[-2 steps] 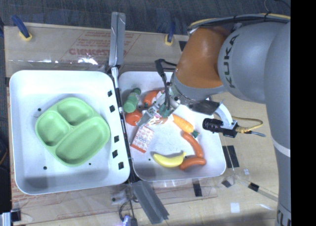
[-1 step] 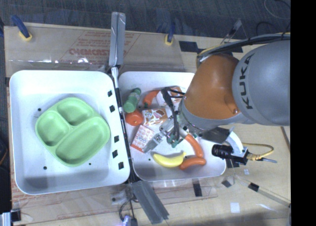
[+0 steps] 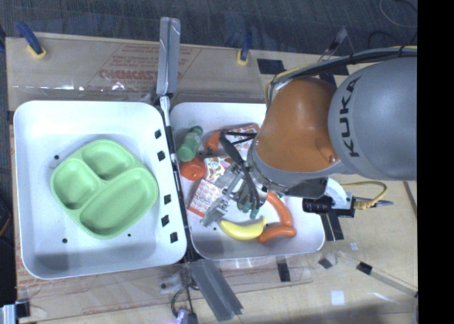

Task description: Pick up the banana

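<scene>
The yellow banana [image 3: 242, 229] lies near the front wall of the right bin [image 3: 312, 244], curved upward, with its right end against an orange sausage-shaped toy [image 3: 279, 220]. My gripper [image 3: 232, 210] hangs just above and behind the banana, on its left half. The fingers are open, spread apart, with nothing between them. The arm's orange band and grey body hide the right rear part of the bin.
In the right bin a green bottle [image 3: 189, 142], a small orange-red piece [image 3: 191, 169], a printed snack packet [image 3: 206, 192] and a red packet [image 3: 238, 134] lie to the left and behind. A green divided plate [image 3: 105, 186] sits in the left bin [image 3: 35, 244].
</scene>
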Robot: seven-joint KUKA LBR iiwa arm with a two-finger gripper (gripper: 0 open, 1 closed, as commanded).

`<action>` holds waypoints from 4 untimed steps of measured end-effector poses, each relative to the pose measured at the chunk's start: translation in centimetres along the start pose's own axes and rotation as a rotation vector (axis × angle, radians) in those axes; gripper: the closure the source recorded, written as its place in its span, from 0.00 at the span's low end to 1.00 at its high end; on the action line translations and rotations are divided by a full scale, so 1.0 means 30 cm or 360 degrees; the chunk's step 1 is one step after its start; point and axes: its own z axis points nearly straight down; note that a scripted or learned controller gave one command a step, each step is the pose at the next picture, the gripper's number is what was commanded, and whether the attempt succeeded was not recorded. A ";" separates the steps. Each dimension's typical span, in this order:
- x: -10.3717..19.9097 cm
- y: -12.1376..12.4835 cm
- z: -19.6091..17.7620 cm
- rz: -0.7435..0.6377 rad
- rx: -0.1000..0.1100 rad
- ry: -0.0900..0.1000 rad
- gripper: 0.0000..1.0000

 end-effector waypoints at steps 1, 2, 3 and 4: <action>-0.040 -0.056 -0.217 0.0061 -0.0004 -0.0009 0.00; -0.091 -0.123 0.319 -0.0183 -0.0008 -0.0015 0.00; -0.119 -0.131 0.200 -0.0307 -0.0003 -0.0007 0.00; -0.091 -0.071 -0.004 -0.0739 -0.0002 -0.0011 0.00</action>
